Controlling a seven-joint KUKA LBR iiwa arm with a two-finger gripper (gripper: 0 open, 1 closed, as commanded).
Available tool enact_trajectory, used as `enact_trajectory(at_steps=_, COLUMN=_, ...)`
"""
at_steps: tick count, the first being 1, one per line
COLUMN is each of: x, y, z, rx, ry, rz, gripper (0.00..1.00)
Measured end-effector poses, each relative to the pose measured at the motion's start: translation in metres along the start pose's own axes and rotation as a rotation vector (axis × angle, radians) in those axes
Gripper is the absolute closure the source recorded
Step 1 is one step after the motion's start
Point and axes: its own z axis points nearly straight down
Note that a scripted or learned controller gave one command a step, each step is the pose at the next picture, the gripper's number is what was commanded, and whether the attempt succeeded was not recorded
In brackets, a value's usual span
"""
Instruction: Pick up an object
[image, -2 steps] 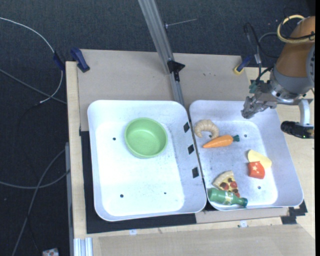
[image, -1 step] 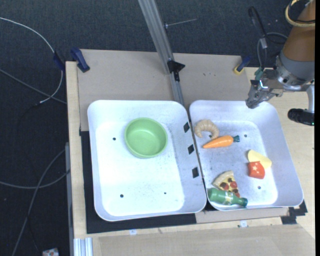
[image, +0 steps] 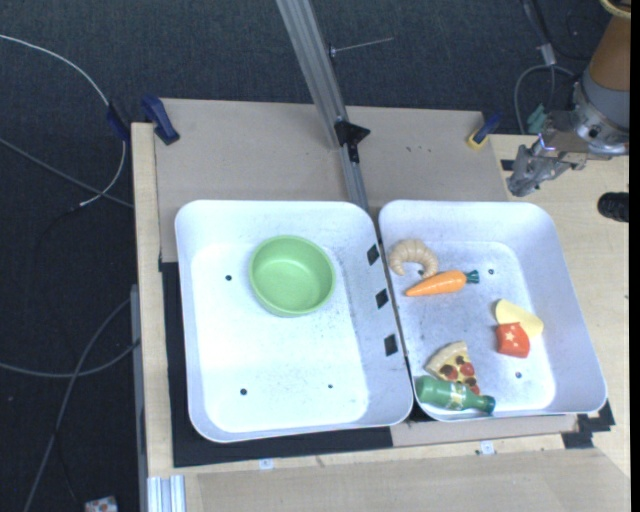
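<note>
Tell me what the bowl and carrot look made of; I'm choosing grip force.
Bowl: probably hard plastic, with an even pale green colour, a smooth, slightly glossy surface and a thin moulded rim. Carrot: looks like a plastic toy, uniformly orange with a smooth skin and a small green stub; plastic or rubber can't be told apart here.

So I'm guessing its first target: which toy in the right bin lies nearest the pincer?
The croissant, at the bin's far-left corner. The carrot sits just below it; the others lie farther from the pincer.

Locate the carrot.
The carrot lies in the right bin, toward its upper left, just below the croissant.
</note>
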Motion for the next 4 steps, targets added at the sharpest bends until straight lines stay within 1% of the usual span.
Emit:
enact_trajectory(at_steps=1, x=0.053, y=-0.002, z=-0.003, rx=0.015, ry=0.006, rz=-0.004, gripper=1.0)
enact_trajectory(at_steps=2, x=0.099, y=-0.009, z=0.013, rx=0.022, ry=0.006, rz=-0.003, gripper=1.0)
enact_trajectory(at_steps=3, x=0.162, y=-0.025, z=0.019, rx=0.024, ry=0.007, rz=-0.005, gripper=1.0)
enact_trajectory(at_steps=4, x=0.219, y=-0.048, z=0.027, rx=0.025, ry=0.006, rz=-0.005, gripper=1.0)
